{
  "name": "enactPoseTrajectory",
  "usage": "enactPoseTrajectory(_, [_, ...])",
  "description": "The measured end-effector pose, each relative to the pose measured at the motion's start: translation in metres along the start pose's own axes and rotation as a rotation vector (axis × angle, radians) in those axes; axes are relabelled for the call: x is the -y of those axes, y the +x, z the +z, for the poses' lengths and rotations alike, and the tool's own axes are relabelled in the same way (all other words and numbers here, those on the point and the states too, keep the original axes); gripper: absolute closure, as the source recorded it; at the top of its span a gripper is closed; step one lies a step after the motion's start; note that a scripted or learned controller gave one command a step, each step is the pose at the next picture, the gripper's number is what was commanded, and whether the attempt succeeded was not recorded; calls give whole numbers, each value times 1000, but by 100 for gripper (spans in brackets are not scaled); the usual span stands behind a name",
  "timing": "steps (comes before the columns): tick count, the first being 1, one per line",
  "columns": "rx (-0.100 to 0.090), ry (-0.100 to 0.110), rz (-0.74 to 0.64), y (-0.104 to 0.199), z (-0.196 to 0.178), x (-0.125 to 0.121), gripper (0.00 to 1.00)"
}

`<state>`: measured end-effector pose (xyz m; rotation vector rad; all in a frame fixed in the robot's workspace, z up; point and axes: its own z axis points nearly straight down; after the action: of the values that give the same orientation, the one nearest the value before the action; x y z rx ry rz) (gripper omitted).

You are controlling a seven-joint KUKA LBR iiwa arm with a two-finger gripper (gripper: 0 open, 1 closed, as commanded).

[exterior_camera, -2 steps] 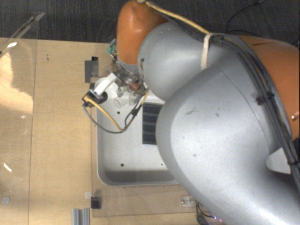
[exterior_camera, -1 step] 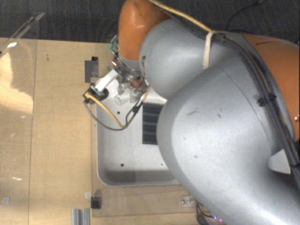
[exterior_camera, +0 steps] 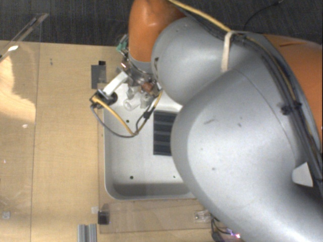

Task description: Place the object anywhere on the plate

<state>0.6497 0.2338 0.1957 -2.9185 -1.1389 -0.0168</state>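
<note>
The large grey arm with its orange band (exterior_camera: 146,21) reached in from the right and covered most of the right half of the frame. Its wrist was positioned over the upper left corner of the shallow white plastic bin (exterior_camera: 133,185), which sat on the pale wooden bench (exterior_camera: 55,160). The jaws (exterior_camera: 136,101) hung below the wrist over the bin's upper end; whether they were spread or pressed together could not be told, as the clear fingertips blurred into the white bin floor. Nothing could be made out between them. A yellow and black cable (exterior_camera: 117,122) looped from a small white fitting on the left of the wrist, down over the bin's left wall and back up. A dark slatted rectangular patch (exterior_camera: 162,133) lay on the bin floor just beside the arm's body. The task's object and the plate could not be located; the arm hid much of the bin area.
</note>
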Motion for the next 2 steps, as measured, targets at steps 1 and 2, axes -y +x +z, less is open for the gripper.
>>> enactPoseTrajectory(1, [-3,2,1,1,-11,-1,100])
enactPoseTrajectory(2, [-8,3,2,2,-22,-2,100])
